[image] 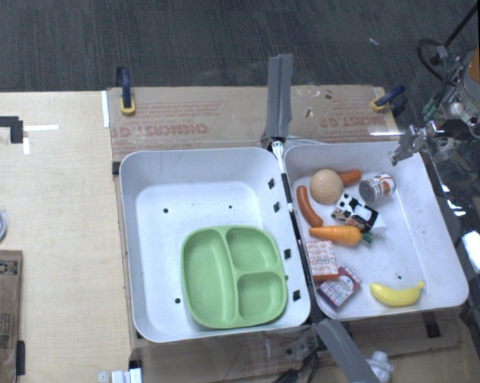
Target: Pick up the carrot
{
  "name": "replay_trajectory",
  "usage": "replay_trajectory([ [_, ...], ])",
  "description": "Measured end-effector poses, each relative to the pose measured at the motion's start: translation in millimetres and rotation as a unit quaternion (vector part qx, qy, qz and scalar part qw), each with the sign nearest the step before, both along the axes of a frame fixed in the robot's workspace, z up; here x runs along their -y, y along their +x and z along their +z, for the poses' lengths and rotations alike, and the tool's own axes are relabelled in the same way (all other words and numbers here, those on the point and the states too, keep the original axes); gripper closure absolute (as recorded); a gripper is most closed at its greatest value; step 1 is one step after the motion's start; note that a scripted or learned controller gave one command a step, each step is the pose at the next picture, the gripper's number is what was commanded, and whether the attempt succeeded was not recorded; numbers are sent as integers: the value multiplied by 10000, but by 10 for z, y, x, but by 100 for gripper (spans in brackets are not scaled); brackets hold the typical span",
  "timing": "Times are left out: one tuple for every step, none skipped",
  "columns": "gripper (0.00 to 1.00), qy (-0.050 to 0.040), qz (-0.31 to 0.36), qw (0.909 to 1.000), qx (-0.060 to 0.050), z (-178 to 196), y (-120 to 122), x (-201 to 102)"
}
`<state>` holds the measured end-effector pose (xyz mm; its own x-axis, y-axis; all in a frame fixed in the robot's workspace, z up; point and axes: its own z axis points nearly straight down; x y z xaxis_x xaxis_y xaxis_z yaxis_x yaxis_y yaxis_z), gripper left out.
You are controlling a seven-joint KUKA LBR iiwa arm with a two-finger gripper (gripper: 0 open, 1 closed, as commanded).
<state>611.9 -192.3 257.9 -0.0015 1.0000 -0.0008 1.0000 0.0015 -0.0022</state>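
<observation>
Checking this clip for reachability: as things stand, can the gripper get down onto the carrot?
Probably yes. The carrot lies uncovered in the right bin, though the cow-patterned toy touches its upper side, crowding a grasp.

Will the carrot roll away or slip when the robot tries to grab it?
The carrot looks smooth and tapered, so it might slip from a pinch near its thin end. It looks rounded, so a nudge would probably roll it. It seems stiff, likely a light plastic toy.

Single fixed overhead camera, slanted down on both bins (138, 231).
</observation>
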Motion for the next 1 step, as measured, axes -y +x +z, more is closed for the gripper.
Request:
replay_trajectory([
  [0,6,985,9951,0,-1344,-218,-593],
])
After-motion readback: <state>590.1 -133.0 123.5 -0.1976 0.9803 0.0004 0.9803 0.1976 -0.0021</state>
